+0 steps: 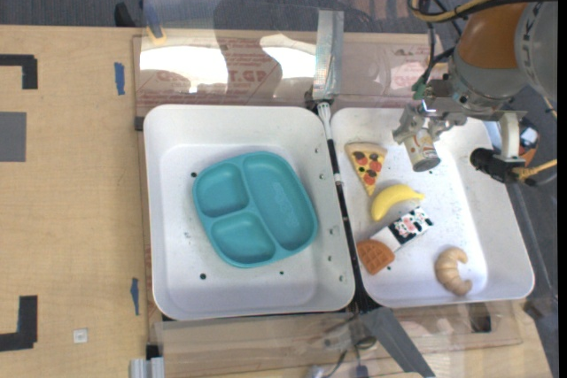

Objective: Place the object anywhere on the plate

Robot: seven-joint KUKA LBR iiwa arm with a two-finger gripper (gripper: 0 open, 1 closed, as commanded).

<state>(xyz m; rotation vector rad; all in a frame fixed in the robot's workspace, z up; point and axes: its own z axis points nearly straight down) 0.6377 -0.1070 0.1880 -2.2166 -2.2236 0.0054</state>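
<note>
Above the right bin (505, 217), the gripper (423, 146) is hanging near the pizza slice (366, 164); I cannot tell its state.

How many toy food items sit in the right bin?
5: pizza slice at the bin's upper left, banana below it, black-and-white piece, waffle, croissant lower right. The arm may hide more.

A: Can you read any writing here?

B: Not really. The cardboard (221, 71) behind the bins carries reddish print, but glare and blur make it unreadable.

A: What about the small black-and-white carton (409, 226) in the right bin (496, 270)?

B: It has dark patches, no letters I can make out.
</note>
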